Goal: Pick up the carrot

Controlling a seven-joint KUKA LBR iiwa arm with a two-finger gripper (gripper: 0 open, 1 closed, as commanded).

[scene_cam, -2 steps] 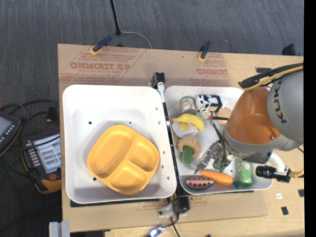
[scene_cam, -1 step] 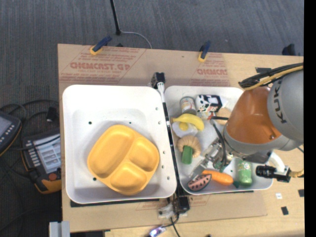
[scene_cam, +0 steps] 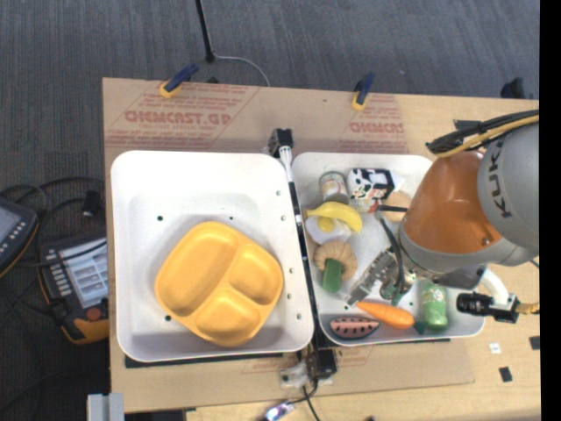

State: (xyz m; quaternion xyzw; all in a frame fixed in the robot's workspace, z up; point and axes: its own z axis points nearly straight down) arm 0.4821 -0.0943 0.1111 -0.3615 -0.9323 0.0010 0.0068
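From above the bench: the brown board [scene_cam: 263, 112] under both bins carried red print reading "CHEMCAST GP" at its eleven o'clock corner, the same wording partly showing again near one o'clock. On my grey wrist housing, at three o'clock, the letters "KU" were legible, the rest cut off.

My arm [scene_cam: 478, 209] came in from three o'clock, the orange band bulging over the upper half of the right bin [scene_cam: 302, 226], the wrist tipped down and toward the seven o'clock side. My gripper [scene_cam: 379, 279] hung low inside that bin, its metal fingers [scene_cam: 368, 286] pointing toward seven o'clock. Whether those fingers stood wide or narrow I could not tell; nothing showed between them.

The carrot [scene_cam: 386, 314] lay flat along the bin's six o'clock wall, just beyond my fingertips at their five o'clock side, its thin end pointing to nine o'clock. A watermelon slice [scene_cam: 355, 328] lay just beside it at seven o'clock; a green bottle [scene_cam: 432, 307] sat beside its thick end at three o'clock. At twelve o'clock of my fingers sat a banana [scene_cam: 335, 212], with a black-and-white cow-patterned toy [scene_cam: 370, 182] further up.

The left bin [scene_cam: 140, 182] held a yellow divided tray [scene_cam: 221, 281].
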